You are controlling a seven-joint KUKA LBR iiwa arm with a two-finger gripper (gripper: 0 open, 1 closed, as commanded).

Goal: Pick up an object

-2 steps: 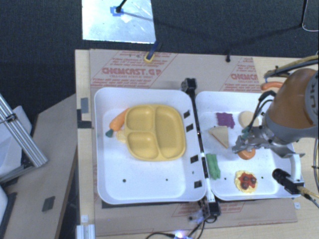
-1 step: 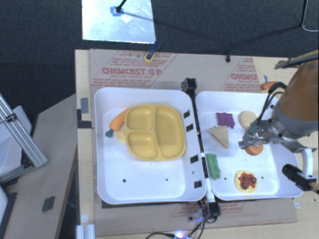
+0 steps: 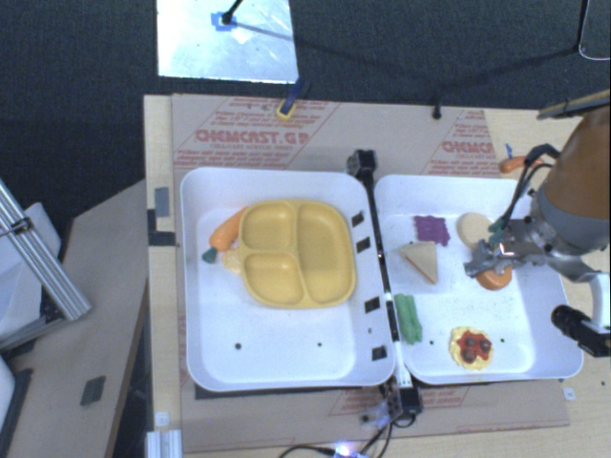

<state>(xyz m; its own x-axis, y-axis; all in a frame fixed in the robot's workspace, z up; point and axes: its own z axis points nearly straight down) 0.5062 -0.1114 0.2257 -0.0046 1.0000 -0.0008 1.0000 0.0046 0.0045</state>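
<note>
The counter (image 3: 162, 256) carries two shallow white bins side by side, and the black divider (image 3: 374, 256) where they meet serves as the landmark for everything else; well to the left of that divider, in the left bin (image 3: 286, 361), lies a yellow sectioned plate (image 3: 291, 253) with three compartments; a toy carrot (image 3: 225, 230) lies tucked against the plate's far-left edge, partly under its rim, farther from the divider than anything else in that bin; just right of the divider, in the right bin (image 3: 535, 342), a green piece (image 3: 409, 317) lies lengthwise close alongside it; a pale wedge (image 3: 421, 260) sits a little farther right, with a purple piece (image 3: 431, 228) just behind it; toward the front of that bin, right of the green piece, lies a small yellow disc with red topping (image 3: 472, 346); a round tan piece (image 3: 473, 227) sits well right of the divider near the bin's back; just right of it the claw (image 3: 489, 258) is down in the bin, directly over an orange object (image 3: 495, 279) whose lower edge shows beneath the metal; whether the claw is wide, narrow or closed on that object cannot be told, since the wrist hides it; the grey arm (image 3: 573, 218) with its orange band comes in from the far right.
</note>
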